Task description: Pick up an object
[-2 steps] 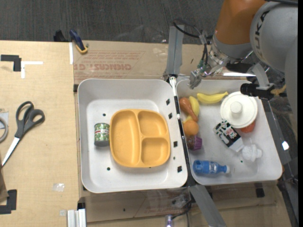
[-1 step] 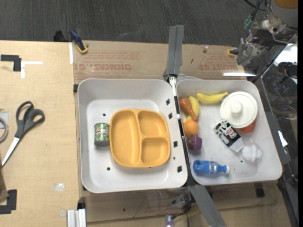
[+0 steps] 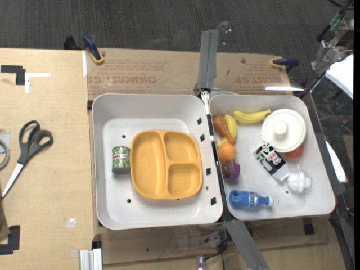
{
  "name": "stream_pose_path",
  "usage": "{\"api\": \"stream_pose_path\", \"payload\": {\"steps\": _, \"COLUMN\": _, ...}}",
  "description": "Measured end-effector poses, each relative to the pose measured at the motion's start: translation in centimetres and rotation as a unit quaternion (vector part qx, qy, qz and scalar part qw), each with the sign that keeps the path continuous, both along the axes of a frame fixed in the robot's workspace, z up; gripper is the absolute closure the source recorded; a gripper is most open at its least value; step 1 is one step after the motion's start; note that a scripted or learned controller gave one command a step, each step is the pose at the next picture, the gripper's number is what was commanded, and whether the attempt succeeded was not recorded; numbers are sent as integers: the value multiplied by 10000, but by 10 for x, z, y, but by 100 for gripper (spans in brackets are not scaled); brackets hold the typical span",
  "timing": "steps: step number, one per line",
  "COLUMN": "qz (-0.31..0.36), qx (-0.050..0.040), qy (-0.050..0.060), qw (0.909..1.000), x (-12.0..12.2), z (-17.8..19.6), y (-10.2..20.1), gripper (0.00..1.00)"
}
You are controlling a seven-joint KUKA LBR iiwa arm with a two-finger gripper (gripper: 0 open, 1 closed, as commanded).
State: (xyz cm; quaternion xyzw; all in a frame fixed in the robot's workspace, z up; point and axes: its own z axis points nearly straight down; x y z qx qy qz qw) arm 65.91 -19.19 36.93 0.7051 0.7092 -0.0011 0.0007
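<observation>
Near edge of right bin [image 3: 315, 207]: blue bottle [image 3: 250, 199] lying on its side, white crumpled piece [image 3: 297, 181] just beside. Mid: black-white carton [image 3: 269, 157], purple item [image 3: 230, 170] and orange ball [image 3: 226, 151] by the divider. Far: white lid [image 3: 283, 129], banana [image 3: 251, 116]. Left bin [image 3: 107, 207]: yellow divided tray [image 3: 166, 163], small can [image 3: 120, 160] touching its left side. Scissors [image 3: 27, 145] on the bench. Claw state: cannot tell
</observation>
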Motion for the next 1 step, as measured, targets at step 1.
{"api": "stream_pose_path", "payload": {"steps": 1, "qz": 1004, "qx": 2, "qy": 2, "qw": 9950, "x": -12, "z": 0, "y": -29, "gripper": 100}}
